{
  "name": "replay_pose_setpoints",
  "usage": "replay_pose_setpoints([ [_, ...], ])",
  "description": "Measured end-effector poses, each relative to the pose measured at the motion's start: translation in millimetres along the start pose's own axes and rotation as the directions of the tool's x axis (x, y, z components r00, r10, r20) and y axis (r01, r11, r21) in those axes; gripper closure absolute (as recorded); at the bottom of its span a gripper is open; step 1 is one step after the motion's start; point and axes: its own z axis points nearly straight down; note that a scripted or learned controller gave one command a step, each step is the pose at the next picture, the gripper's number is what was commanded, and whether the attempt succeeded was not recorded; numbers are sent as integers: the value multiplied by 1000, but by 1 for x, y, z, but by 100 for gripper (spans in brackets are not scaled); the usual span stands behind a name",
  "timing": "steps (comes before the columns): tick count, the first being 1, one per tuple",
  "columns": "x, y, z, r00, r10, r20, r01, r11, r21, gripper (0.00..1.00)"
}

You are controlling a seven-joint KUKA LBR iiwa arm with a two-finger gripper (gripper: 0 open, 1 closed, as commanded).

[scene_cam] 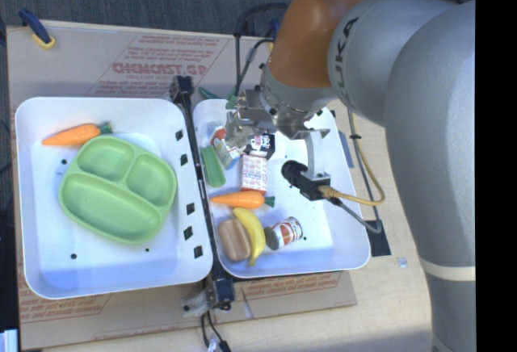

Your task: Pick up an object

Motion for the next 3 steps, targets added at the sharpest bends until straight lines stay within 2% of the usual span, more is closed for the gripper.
replay_pose_setpoints([
  [1,-68,-32,31,1000,4,1,-4,1000,2,100],
  [2,-2,31,37,1000,-1,0,1,1000,0,100],
  [3,-29,-27,28,1000,1,1,-1,1000,0,100],
])
